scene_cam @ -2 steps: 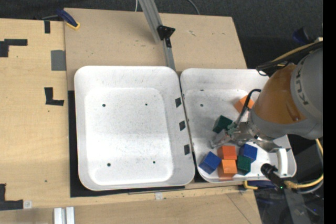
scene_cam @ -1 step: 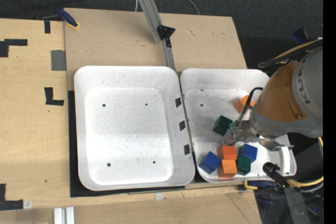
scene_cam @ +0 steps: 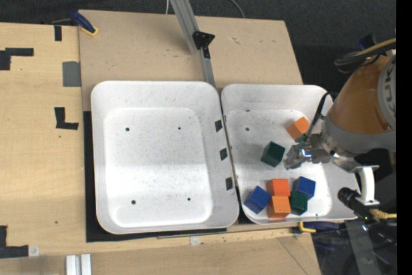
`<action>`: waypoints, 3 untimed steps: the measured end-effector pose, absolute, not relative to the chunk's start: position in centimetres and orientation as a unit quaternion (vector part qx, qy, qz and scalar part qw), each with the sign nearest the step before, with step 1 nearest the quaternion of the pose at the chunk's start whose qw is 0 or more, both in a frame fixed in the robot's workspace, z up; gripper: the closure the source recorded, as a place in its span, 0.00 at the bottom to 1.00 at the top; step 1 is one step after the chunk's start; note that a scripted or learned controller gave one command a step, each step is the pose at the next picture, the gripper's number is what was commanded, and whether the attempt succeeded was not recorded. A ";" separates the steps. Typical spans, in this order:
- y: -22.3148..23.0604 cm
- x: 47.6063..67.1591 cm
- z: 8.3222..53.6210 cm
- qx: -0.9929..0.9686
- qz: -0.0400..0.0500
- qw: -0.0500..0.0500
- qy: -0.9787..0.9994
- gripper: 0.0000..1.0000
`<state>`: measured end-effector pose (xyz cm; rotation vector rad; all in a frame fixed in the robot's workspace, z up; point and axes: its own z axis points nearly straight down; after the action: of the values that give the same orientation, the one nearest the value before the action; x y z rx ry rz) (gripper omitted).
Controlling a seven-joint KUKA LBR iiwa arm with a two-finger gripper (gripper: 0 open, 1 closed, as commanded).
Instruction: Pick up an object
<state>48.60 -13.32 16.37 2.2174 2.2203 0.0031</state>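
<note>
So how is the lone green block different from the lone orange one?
The green block is dark green; the orange block is bright orange. The green one sits nearer the middle of the right bin, while the orange one lies farther back, close beside the arm. Both are small cubes, set apart from the cluster at the bin's front.

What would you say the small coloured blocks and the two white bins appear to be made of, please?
The blocks, such as the dark green block, look like painted wood or hard plastic: flat, evenly coloured matte faces with crisp edges; which of the two is unclear. The left bin and right bin look like moulded plastic: thin walls, rounded corners, a smooth off-white surface with dark speckling that is probably scuffs or dirt.
</note>
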 end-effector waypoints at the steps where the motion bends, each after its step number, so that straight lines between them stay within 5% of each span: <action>1: -13.7 49.1 22.6 0.707 0.001 0.003 0.708 1.00; 2: -13.7 49.1 23.4 0.707 0.000 0.000 0.707 1.00; 3: -8.2 51.4 24.2 0.705 0.001 -0.001 0.710 1.00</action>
<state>51.41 -8.23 24.16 2.2143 2.2306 0.0019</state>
